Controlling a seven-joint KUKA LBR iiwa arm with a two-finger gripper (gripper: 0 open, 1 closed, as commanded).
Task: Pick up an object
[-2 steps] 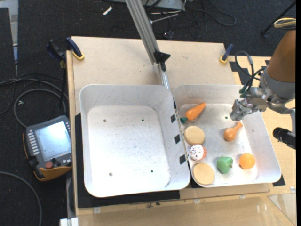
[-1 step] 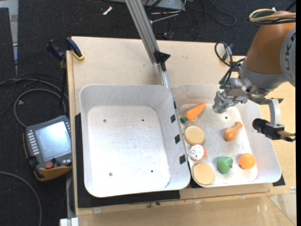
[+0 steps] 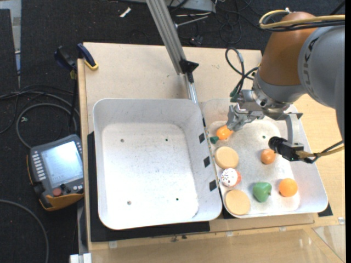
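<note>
The claw (image 3: 232, 124) hangs at the upper left of the right bin (image 3: 312, 199), right of centre in the frame, its tips just above a small orange piece (image 3: 223, 132) near the bin's left wall. Whether the claw is spread or pressed together I cannot tell from this slant, and nothing shows between its tips.

The risk, as I judge it, is the tight corner. The orange piece sits close to the wall and just above a tan disc (image 3: 226, 157), so a tip could land on the rim or nudge the disc, and the rounded piece could roll away. The left bin (image 3: 109, 111) fills mid-frame on the table (image 3: 126, 67).
</note>
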